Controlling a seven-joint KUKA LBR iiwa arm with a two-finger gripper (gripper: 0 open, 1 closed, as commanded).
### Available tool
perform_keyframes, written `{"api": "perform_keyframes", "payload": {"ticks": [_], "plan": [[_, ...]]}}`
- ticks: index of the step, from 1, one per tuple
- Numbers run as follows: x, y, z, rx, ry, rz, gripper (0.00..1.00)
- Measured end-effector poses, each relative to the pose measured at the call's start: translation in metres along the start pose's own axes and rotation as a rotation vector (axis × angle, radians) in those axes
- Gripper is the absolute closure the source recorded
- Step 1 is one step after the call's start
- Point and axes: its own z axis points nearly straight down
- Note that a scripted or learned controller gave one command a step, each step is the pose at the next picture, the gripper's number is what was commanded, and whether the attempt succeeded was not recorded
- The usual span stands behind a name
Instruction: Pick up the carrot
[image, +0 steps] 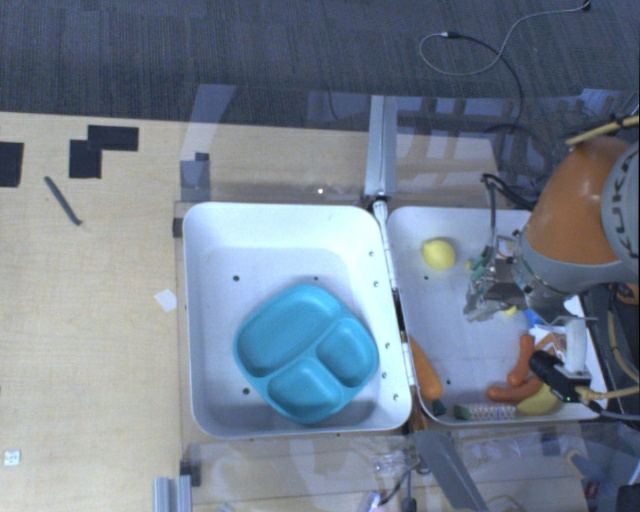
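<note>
Starting at the left, the left bin (200, 330) holds a blue tray (306, 352) with three compartments. It plays no part in the pick. Next comes the carrot (427, 372), lying in the right bin (455, 340) hard against its left wall, close to the near-left corner. Its long axis runs roughly along that wall, tilted a little, with the lower end nearer the front rim. A yellow ball (437, 253) sits toward the bin's far side. The gripper (492, 298) hangs over the middle of this bin, so the carrot lies to its left and toward the front, near but not beneath it. Whether its jaws stand apart or together I cannot tell. At the front right, other orange and yellow items (520, 385) cluster under the arm. My guess: the wall leaves little room on the carrot's left side.
</note>
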Motion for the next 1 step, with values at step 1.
{"api": "perform_keyframes", "payload": {"ticks": [1], "plan": [[-0.0258,0.0393,-0.0587,0.000,-0.001,-0.160,1.00]]}}
